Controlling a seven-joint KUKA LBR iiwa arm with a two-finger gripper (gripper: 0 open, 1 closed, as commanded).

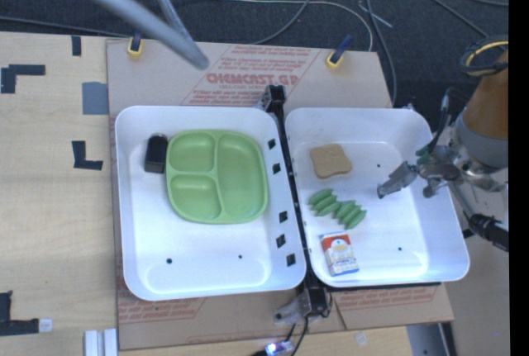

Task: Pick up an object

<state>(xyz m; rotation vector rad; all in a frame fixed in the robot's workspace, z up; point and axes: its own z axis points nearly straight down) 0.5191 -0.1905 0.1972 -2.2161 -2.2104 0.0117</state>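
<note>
**Ana:** Starting at the left, what did the left bin [140, 263] hold?

**Ben:** Well, a small black block [155, 154] sat by its left wall, touching the edge of a green divided plate [218, 177]. That plate lay flat with three compartments, one wide along the top left, one below it, one tall on the right. All three compartments looked bare. The lower half of that bin showed only white floor with a couple of dark dots.

**Ana:** And across the divider?

**Ben:** Across it, the right bin [430, 259] carried three things, all in its left half. A tan slice of bread [330, 161] lay near the top. Just below it was a green cluster of pea pods [337, 208], lying on a slant. Further down, near the front wall, lay a small white carton with a red label [340, 253]. None of the three touched another.

**Ana:** Where was the arm?

**Ben:** The arm's orange band and grey wrist stood at the far right, over that bin's right rim. The gripper [407, 179] reached leftward over the right half of the bin, well apart from the bread and the pea pods.

**Ana:** Fingers parted or closed?

**Ben:** I could not tell. One dark finger pointed down and left, and the rest blurred into the wrist hardware. Nothing showed between the fingers, so no item was in its grasp. All three items lay on the bin floor.
</note>
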